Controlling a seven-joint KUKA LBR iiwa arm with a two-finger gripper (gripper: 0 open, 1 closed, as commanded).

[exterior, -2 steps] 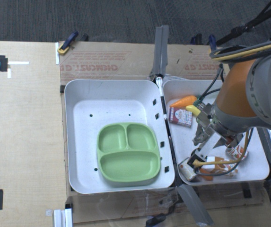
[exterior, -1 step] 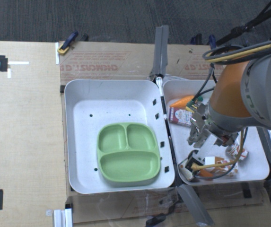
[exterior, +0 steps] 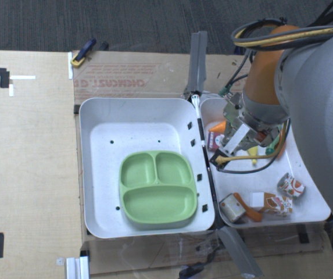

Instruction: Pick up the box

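In the right bin (exterior: 314, 205), my gripper (exterior: 227, 138) is down low at the back left, beside the wall between the two bins. A small red and orange box (exterior: 215, 133) lies right against the gripper's left side, partly hidden by it; contact cannot be judged. A white and orange carton (exterior: 276, 203) lies near the bin's front, well clear of the gripper. The wrist and arm cover the back of this bin.
The left bin (exterior: 96, 156) holds a green divided plate (exterior: 156, 187). At the right bin's front lie a grey-brown block (exterior: 231, 207), an orange piece (exterior: 252, 211) and a crumpled white and orange pack (exterior: 291, 185). Yellow and green sticks (exterior: 258, 152) lie under the wrist.
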